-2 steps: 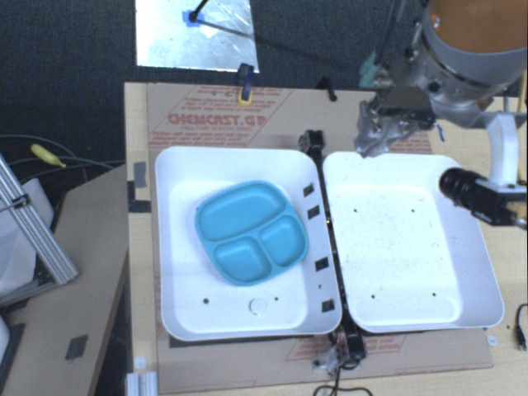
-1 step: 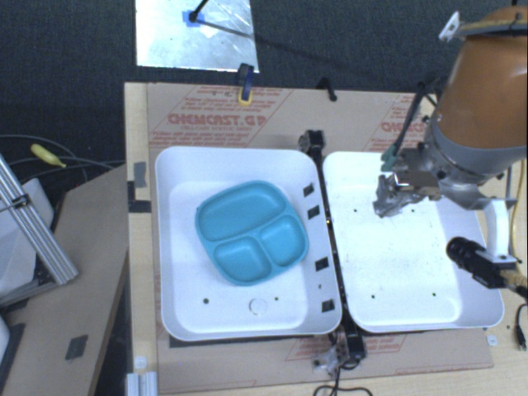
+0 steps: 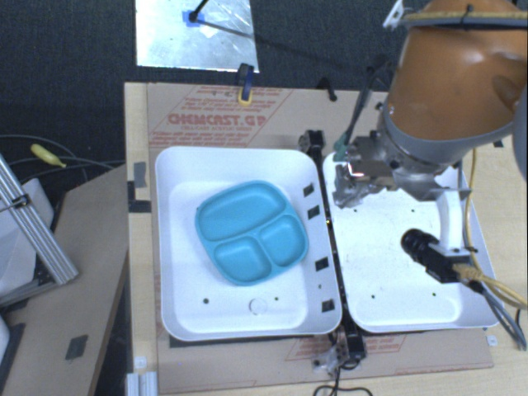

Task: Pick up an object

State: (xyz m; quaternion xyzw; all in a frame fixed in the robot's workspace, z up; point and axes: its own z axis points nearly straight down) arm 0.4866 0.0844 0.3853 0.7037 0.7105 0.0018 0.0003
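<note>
Over the right bin [image 3: 396, 304], gripper [image 3: 351, 190] hung low at the divider; its state couldn't be told. Blue tray [image 3: 252, 231] lay in left bin [image 3: 177, 221] (well apart): likely risk, closing on nothing

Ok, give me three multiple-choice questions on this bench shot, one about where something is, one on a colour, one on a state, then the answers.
1. Where does the divided plate lie?
A. in the left bin
B. in the right bin
C. on the cardboard behind the bins

2. What colour is the plate?
A. red
B. light blue
C. yellow

3. How does the plate rest?
A. standing on edge against a wall
B. upside down
C. flat, compartments facing up

Answers:
1 A, the plate sits inside the left bin's white walls.
2 B, its whole surface is light blue.
3 C, its three hollow compartments open upward. The gripper hangs over the right bin's far corner, away from the plate.
</note>
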